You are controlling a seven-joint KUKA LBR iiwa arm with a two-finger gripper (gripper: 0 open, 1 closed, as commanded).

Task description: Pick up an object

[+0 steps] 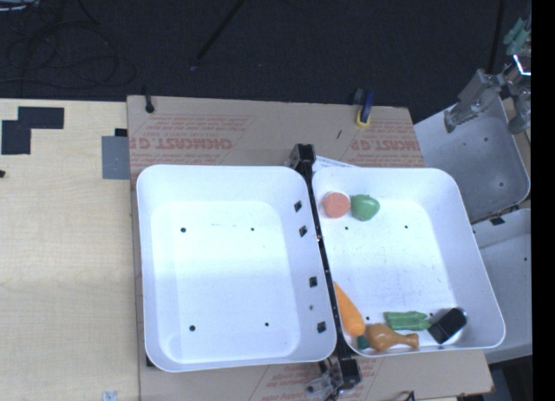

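Two shallow white bins sit side by side on a brown cardboard sheet [260,134] with red lettering, which lies over the pale wooden tabletop [61,260]. A black strip [316,243] runs between the left bin [143,217] and the right bin [468,243], where their rims meet.

All six loose objects lie in the right bin. Near its far left corner, a pinkish-orange round piece [336,205] and a green round piece [365,207] rest just beside each other, touching or almost so. Along the near wall, an orange carrot-shaped piece [348,308] lies slantwise close to the black strip. Right of the carrot's lower end is a brownish-orange piece shaped like a drumstick [390,337], with a long green piece [406,320] just behind it. A black block [447,325] sits tilted at the green piece's right end, near the near right corner.

At the upper right edge of the view, well away from the objects, blurred metal parts that seem to be the pincer [519,65] hang above a grey plate [486,165], next to a grey bracket [473,102]. Whether the pincer is spread or pressed together cannot be told, and nothing can be seen in it. A blue and yellow clamp [363,108] grips the far edge of the cardboard.
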